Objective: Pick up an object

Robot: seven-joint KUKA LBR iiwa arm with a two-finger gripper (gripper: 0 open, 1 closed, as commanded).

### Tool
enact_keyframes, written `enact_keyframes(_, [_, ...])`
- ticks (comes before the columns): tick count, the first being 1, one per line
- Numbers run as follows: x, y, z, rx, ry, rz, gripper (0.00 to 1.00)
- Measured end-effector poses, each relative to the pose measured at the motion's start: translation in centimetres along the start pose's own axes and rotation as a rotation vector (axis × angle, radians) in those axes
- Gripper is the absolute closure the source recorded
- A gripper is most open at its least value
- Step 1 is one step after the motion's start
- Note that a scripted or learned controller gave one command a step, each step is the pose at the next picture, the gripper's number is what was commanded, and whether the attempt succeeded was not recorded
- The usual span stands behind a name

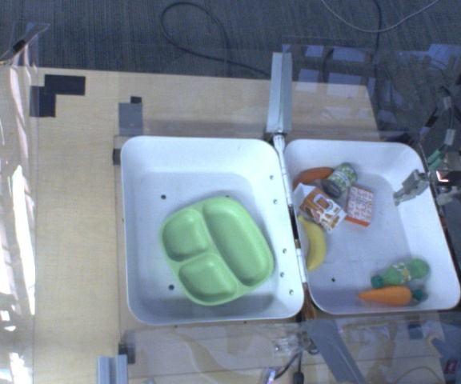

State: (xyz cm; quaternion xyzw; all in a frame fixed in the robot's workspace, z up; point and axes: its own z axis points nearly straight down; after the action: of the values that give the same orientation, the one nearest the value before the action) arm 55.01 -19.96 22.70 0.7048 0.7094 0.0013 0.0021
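The carrot (385,296) you could take lies at the right bin's (422,238) front edge, touching a green toy (402,274), with a banana (314,245), a carton (322,209), a can (339,180) and a red packet (360,205) clustered by the divider, while your gripper (414,185) hangs over the bin's far right side, its state unreadable.

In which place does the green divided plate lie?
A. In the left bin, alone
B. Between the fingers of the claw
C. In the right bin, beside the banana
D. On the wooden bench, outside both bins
A: the green divided plate lies flat on the floor of the left bin, while the banana and the other small things are in the right bin.
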Motion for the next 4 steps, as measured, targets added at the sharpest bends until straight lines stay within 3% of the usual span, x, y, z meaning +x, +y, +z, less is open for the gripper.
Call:
enact_keyframes(1, [1.9, 4.3, 12.5, -0.017, -0.003, 0.080, 0.00])
enact_keyframes(2, [3.7, 6.0, 13.1, -0.017, -0.006, -0.024, 0.00])
enact_keyframes(3, [3.9, 6.4, 11.7, -0.027, -0.006, -0.028, 1.00])
enact_keyframes(4, [4.0, 6.4, 11.7, -0.027, -0.005, -0.028, 0.00])
